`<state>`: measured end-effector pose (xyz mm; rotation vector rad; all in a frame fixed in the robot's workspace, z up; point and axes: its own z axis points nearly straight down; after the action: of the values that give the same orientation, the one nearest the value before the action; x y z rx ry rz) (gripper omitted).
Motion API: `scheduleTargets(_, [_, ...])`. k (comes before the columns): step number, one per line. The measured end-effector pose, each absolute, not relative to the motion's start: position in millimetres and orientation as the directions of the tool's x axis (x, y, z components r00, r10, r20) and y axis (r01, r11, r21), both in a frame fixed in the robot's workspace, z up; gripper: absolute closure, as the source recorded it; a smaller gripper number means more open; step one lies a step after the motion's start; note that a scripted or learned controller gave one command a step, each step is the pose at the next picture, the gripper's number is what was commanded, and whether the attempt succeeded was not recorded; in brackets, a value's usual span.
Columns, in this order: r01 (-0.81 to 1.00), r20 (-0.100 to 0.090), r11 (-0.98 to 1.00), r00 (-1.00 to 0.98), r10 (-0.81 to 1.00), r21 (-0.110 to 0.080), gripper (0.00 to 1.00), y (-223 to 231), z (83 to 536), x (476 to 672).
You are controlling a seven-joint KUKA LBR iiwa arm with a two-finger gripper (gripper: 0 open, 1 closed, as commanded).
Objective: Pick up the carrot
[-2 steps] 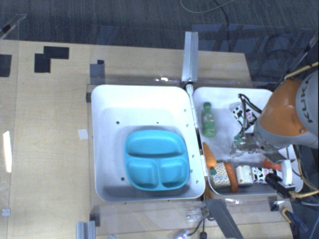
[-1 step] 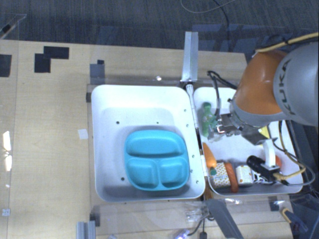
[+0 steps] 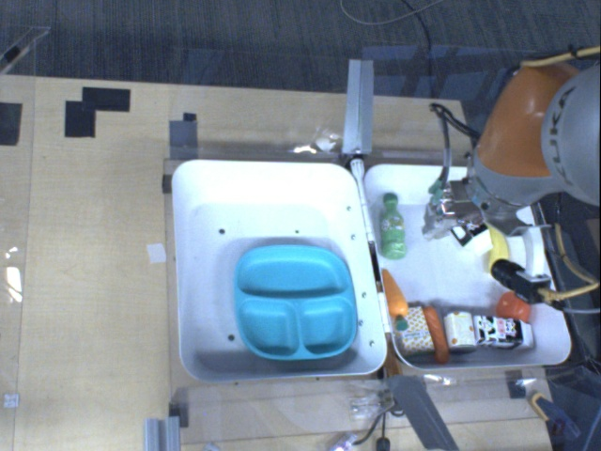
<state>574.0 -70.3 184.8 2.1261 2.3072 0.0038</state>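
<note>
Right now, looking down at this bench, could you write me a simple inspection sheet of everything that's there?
Surface: pale wooden bench bearing two shallow white bins, left bin and right bin.
Job's things: carrot lies against the right bin's left wall, untouched.
Clutter: blue divided tray in the left bin; in the right bin a green bottle, a yellow item, and small packets along the near wall.
Grippers: gripper hovers over the right bin's far part, apart from the carrot.
Cables: black cable looped on the dark floor beyond the bench.
Surroundings: black markers on the bench, far left.
</note>
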Motion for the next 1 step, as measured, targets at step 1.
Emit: scheduleTargets(1, [1.000,0.001,-0.020,0.020,1.000,0.005,1.00,15.1,205.6,590.4])
